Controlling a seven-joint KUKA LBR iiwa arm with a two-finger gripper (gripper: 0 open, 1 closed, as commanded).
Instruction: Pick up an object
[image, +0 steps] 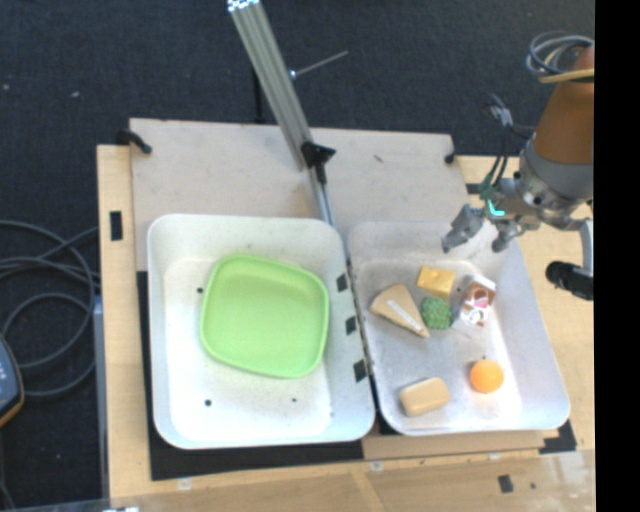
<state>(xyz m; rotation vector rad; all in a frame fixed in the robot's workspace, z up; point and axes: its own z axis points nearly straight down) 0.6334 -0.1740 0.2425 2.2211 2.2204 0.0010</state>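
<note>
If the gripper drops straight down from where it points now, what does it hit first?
Most likely bare floor at the far end of the right bin. The gripper points down, short of the yellow block. Depth is hard to judge from this slanted view.

Quick headcount of the bench stuff

Two white bins are sitting side by side: the left bin (170, 330) and the right bin (535, 340). One green plate (265, 315), one yellow block (435, 279), one cheese-like wedge (400, 309), one green bumpy piece (437, 314), one small red-and-white item (476, 301), one orange ball (486, 376), one tan block (424, 396). Six small things, all lying below the fingers.
</note>
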